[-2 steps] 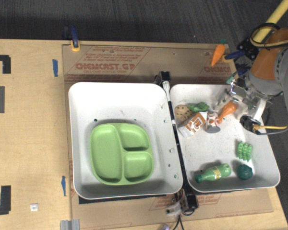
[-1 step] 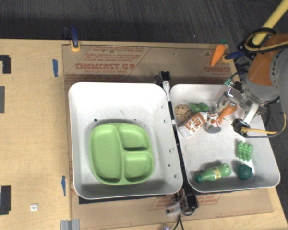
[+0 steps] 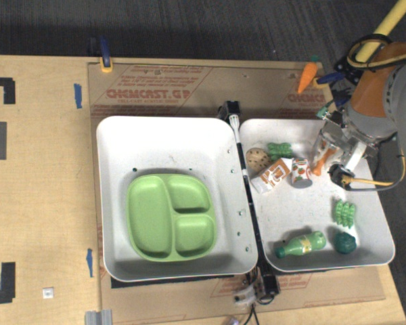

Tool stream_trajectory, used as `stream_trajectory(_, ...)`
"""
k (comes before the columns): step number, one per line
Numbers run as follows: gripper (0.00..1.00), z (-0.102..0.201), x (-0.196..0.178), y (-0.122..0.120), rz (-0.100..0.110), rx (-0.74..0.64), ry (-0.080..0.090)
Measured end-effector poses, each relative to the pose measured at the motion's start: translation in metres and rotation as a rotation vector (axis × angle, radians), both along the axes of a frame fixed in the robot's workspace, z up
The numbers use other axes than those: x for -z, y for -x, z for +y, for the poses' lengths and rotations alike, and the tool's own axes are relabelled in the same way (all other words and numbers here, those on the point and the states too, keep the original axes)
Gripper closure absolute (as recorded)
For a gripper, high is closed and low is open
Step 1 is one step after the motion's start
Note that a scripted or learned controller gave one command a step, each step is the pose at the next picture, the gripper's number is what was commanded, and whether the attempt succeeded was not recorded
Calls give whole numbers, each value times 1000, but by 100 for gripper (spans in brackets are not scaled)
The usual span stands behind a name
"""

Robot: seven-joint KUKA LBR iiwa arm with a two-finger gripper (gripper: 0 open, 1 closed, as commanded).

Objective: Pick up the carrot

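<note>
Spanning the tan wooden desk [image 3: 40, 202] are two shallow white bins, the right bin [image 3: 372, 249] holding the small orange carrot [image 3: 321, 162] clamped in the metal end effector [image 3: 327, 156], dark floor [image 3: 189, 12] behind.

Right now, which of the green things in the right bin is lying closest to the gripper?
The green toy at the bin's far side, beside the cookie. The gripper hangs just right of it; the green bottle and the other green pieces lie along the near edge.
</note>
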State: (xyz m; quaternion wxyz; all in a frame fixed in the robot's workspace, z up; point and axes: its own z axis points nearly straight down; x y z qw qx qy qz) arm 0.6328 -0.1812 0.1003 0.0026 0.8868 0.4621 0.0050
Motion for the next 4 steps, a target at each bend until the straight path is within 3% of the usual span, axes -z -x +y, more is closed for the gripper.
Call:
stream_trajectory(1, 0, 0, 0, 0, 1, 0, 0)
stream_trajectory(2, 0, -14, 13, -19, 12, 200, -11)
stream_trajectory(3, 0, -26, 12, -8, 7, 675, -19)
stream_trajectory(4, 0, -40, -49, -8, 11, 755, -4)
